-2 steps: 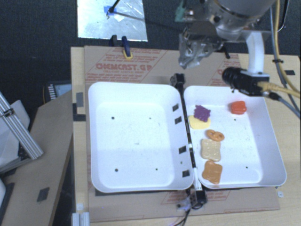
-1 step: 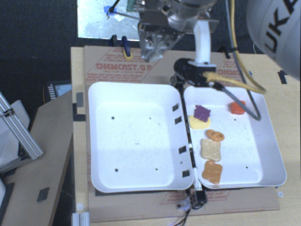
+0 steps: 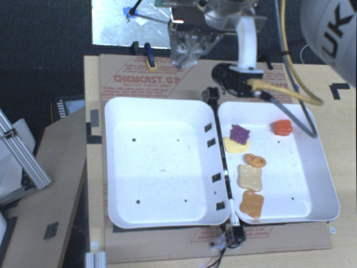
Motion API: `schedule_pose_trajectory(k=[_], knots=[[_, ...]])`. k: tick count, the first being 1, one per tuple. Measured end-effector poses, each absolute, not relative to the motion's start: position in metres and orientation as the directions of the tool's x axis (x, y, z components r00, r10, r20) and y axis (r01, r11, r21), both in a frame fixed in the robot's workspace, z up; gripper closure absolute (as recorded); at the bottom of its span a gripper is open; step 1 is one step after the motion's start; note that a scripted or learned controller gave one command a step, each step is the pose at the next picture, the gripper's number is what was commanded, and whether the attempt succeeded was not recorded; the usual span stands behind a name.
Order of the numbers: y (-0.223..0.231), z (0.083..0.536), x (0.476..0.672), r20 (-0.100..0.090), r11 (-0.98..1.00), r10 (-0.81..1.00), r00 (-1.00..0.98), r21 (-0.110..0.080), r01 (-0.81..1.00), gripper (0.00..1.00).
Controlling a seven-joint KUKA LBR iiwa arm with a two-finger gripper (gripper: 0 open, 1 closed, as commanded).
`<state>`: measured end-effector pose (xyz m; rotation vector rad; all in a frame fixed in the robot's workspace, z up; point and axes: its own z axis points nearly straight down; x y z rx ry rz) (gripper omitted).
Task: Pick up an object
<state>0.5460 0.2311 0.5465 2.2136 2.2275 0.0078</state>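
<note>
My gripper (image 3: 184, 57) hangs high over the far edge of the bench (image 3: 92, 161), behind the left bin (image 3: 114, 166). I cannot tell if the jaws are apart or together.

All the objects lie in the right bin (image 3: 318, 177), forward and to the side of the jaws: a purple piece (image 3: 240, 133) on a yellow slice (image 3: 236, 146), an orange-red piece (image 3: 283, 128), a pretzel-like piece (image 3: 255, 161), a toast-like piece (image 3: 250, 177) and a brown piece (image 3: 251, 204).

I would choose the orange-red piece, because it stands alone, and descend straight over its middle.

The jaws' tips are blurred, and the arm is cut off at the top.
</note>
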Motion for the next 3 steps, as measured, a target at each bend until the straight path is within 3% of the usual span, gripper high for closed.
schedule_pose_trajectory(k=[1,2,3], knots=[[0.234,0.534,0.532,0.001,0.005,1.0,-0.005,0.0,1.0,1.0],[0.152,0.536,0.485,0.0,-0.005,1.0,0.005,0.001,1.0,1.0],[0.232,0.535,0.485,0.003,0.011,1.0,-0.011,0.001,1.0,1.0]])
